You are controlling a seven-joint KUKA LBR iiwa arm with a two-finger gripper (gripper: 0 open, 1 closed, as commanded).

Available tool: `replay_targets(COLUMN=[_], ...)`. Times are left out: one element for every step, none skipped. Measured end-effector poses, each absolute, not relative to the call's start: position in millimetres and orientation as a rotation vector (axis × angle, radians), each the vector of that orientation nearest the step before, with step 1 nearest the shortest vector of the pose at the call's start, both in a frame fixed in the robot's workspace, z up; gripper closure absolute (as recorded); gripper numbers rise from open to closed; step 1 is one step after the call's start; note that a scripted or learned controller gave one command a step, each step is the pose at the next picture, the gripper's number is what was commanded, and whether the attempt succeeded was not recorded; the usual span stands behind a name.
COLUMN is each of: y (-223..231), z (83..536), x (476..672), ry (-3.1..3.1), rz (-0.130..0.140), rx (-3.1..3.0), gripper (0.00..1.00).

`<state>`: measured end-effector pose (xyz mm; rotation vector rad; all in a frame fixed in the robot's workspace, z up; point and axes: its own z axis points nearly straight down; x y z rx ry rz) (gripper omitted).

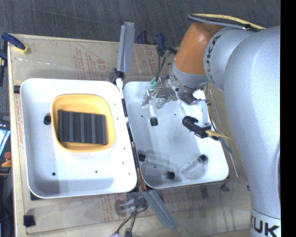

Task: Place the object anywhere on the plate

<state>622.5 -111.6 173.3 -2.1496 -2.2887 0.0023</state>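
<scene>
A yellow plate (82, 104) lies in the left bin (39, 172), with a dark ridged rectangle (82, 126) covering its middle. My gripper (154, 102) hangs over the upper left part of the right bin (214, 174), under the orange wrist band. A small dark piece (153, 121) shows just below it, close to the bin floor. Several clear pieces with black ends (170, 174) lie scattered along the right bin's near edge, well below the gripper. What, if anything, the gripper holds is hidden from this angle.
The grey arm (246, 107) covers the right side of the right bin. A black fitting with a cable (193, 126) sticks out beside the wrist. The ridge between the two bins (128, 132) runs between gripper and plate. Clamps (14, 42) sit at the bench's far left corner.
</scene>
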Motion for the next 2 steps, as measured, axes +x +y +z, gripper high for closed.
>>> replay_targets(y=[-45.4,-45.5], z=[191.3,191.3], x=[631.5,631.5], ry=[-2.382,-2.381], rz=[0.002,0.002], rx=[-2.046,-2.047], gripper=[1.0,0.0])
